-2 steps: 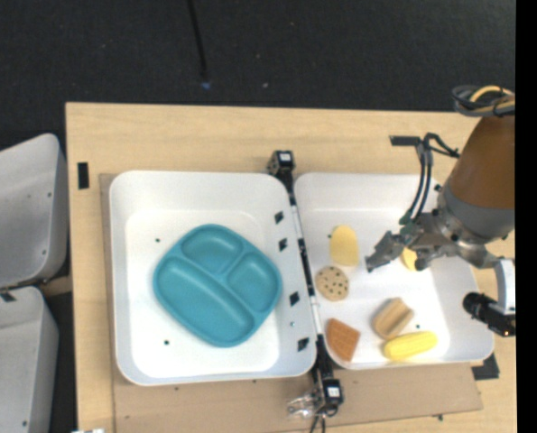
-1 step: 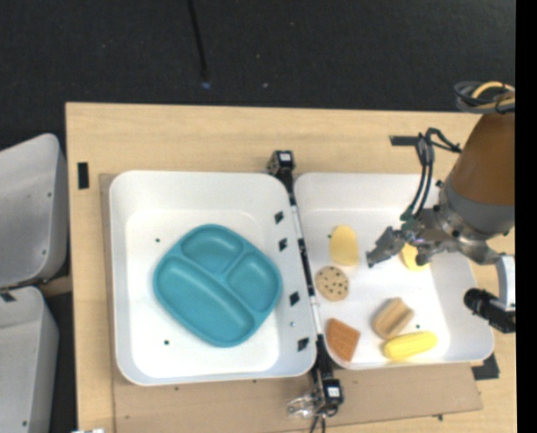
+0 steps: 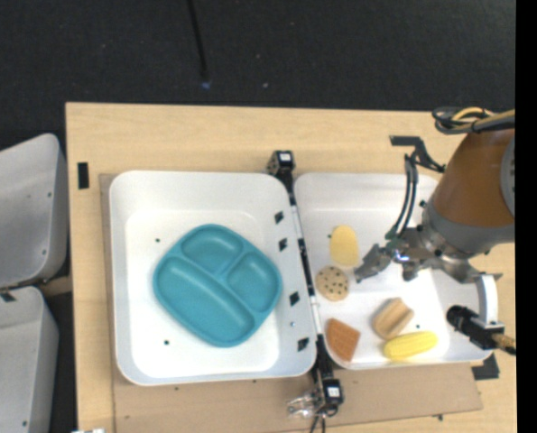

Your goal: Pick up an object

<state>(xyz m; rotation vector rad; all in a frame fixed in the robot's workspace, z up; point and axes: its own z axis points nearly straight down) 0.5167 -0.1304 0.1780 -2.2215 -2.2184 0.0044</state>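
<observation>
The right bin (image 3: 376, 186) holds several small items: a pale yellow oval piece (image 3: 344, 244), a round speckled cookie (image 3: 333, 283), an orange-brown wedge (image 3: 343, 339), a tan bread-like chunk (image 3: 393, 317) and a yellow corn-like piece (image 3: 411, 345). My gripper (image 3: 391, 269) hangs over the middle of this bin, just right of the yellow oval and the cookie and above the tan chunk. Its fingers (image 3: 369, 265) stand open, with bare bin floor between them. The arm's brown wrist covers the bin's right side.
The left bin (image 3: 133, 197) holds a teal divided plate (image 3: 217, 283). A black-clipped ridge (image 3: 295, 260) separates the two bins. Cables and a black fitting (image 3: 471, 325) sit at the right bin's right edge. A grey chair (image 3: 15, 215) stands left of the bench.
</observation>
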